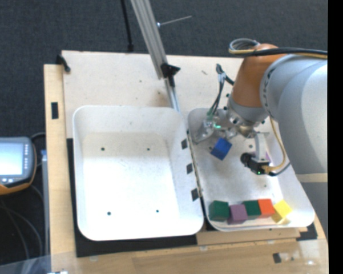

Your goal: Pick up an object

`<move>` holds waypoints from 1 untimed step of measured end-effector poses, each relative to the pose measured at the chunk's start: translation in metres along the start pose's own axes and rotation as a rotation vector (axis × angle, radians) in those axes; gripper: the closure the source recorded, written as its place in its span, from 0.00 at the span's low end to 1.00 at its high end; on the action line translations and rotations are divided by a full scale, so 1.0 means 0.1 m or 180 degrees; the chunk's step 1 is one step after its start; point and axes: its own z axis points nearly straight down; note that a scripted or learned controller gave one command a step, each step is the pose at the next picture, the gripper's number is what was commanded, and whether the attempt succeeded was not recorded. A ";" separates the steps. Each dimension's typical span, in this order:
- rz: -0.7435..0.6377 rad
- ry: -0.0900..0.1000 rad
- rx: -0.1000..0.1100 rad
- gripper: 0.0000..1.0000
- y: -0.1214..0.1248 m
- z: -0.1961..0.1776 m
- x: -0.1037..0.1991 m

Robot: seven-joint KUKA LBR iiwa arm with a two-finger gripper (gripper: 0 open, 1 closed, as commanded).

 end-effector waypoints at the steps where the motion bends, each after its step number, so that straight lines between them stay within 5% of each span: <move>1: 0.0000 0.0000 0.0000 0.00 0.00 0.00 0.00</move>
